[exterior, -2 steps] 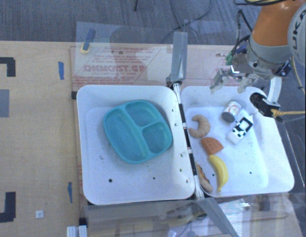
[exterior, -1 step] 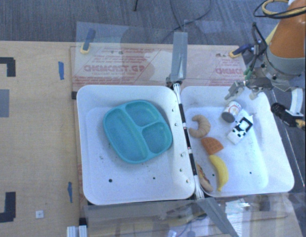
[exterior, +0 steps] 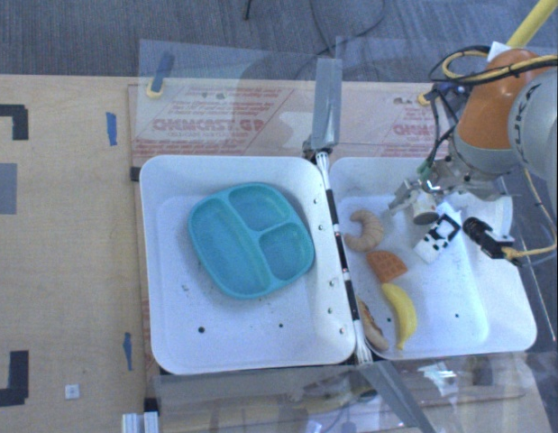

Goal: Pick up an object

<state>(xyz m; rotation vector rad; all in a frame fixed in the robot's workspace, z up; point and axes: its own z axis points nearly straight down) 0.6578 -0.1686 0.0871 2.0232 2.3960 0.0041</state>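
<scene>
Here, hand (exterior: 421,198) low in right bin (exterior: 495,323) — grip unclear, croissant (exterior: 366,230) nearby, banana (exterior: 402,312) apart.

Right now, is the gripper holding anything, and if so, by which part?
Cannot be told. The gripper sits low in the right bin, beside the croissant, but the view does not show anything clamped in it.

We saw a turquoise divided plate (exterior: 251,240) in the white left bin (exterior: 170,332), a tan croissant (exterior: 365,230), an orange wedge (exterior: 387,265) and a yellow banana (exterior: 403,313) in the white right bin (exterior: 495,323), and a black-and-white checked tag (exterior: 438,234) near the grey-and-orange arm (exterior: 495,120).
</scene>
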